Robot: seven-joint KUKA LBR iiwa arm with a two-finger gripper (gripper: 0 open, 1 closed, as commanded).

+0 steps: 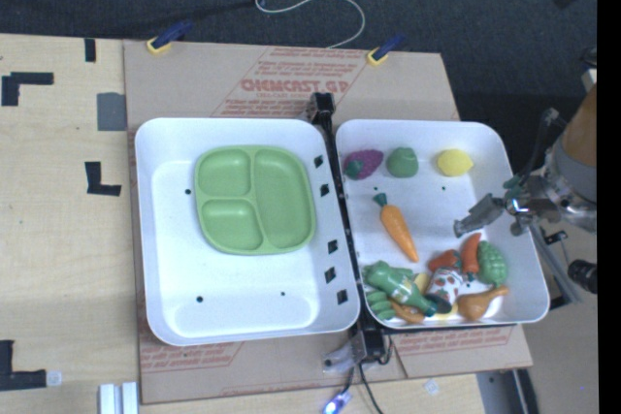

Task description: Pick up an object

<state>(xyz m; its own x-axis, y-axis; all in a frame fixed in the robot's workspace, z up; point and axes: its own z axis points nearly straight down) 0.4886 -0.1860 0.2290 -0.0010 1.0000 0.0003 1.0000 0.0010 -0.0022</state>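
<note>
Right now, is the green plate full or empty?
Empty. The green plate shows three bare sections; the toy food lies in the right bin.

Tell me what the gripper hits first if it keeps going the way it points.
Probably the orange carrot: the gripper points left and slightly down across the right bin. Its height is unclear.

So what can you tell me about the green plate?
The green plate looks like smooth, pale green plastic with rounded corners. Raised ridges split it into three sections: two smaller ones on the left and one long one on the right. It lies flat, slightly turned, in the left white bin, toward the back. Nothing sits on it.
</note>
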